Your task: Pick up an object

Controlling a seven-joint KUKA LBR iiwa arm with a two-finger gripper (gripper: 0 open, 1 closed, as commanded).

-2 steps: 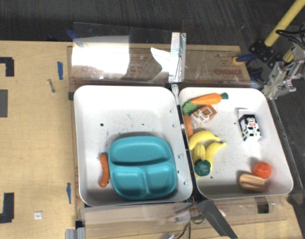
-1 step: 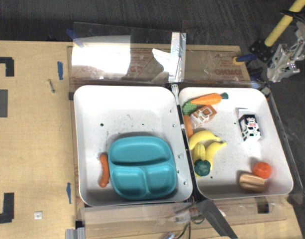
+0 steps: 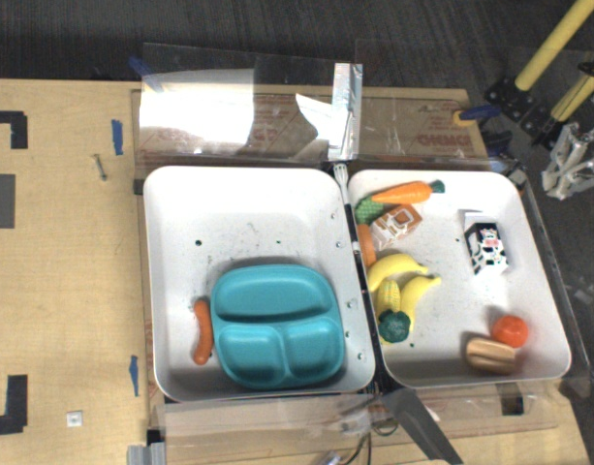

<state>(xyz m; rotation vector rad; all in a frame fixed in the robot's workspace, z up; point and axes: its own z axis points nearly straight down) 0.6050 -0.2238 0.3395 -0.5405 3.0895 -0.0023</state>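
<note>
Claw hangs beyond the right bin, touching nothing; its spread is unreadable.

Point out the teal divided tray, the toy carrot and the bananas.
teal divided tray (image 3: 277, 337): camera view, on its middle ridge.
toy carrot (image 3: 405, 193): camera view, on its orange body.
bananas (image 3: 398, 277): camera view, on the yellow bunch's middle.
</note>
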